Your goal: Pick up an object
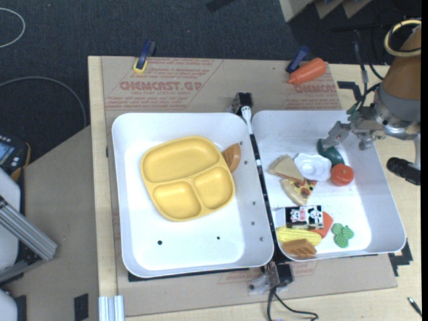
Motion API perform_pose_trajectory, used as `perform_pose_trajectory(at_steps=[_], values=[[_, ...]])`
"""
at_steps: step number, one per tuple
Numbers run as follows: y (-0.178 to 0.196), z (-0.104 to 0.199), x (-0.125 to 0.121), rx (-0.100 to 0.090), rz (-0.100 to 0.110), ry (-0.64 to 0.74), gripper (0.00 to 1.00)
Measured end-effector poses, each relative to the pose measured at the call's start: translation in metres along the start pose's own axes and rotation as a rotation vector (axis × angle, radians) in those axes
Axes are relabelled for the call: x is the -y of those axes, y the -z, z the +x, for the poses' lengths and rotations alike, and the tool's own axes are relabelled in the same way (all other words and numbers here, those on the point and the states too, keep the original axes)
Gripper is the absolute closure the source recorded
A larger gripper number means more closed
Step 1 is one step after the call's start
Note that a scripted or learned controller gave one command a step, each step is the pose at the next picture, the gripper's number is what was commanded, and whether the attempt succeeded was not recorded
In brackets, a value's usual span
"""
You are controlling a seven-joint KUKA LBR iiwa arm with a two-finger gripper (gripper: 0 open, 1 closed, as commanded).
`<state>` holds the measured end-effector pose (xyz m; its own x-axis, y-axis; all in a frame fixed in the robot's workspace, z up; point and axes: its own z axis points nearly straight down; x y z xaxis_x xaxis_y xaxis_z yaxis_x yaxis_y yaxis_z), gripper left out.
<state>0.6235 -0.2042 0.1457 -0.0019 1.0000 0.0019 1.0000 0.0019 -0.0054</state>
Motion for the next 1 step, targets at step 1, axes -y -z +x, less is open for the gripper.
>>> perform_pose_trajectory(at_steps=[1], values=[[-0.0543, 0.0046, -0.0096, 0.000, -0.001, 0.001, 0.00]])
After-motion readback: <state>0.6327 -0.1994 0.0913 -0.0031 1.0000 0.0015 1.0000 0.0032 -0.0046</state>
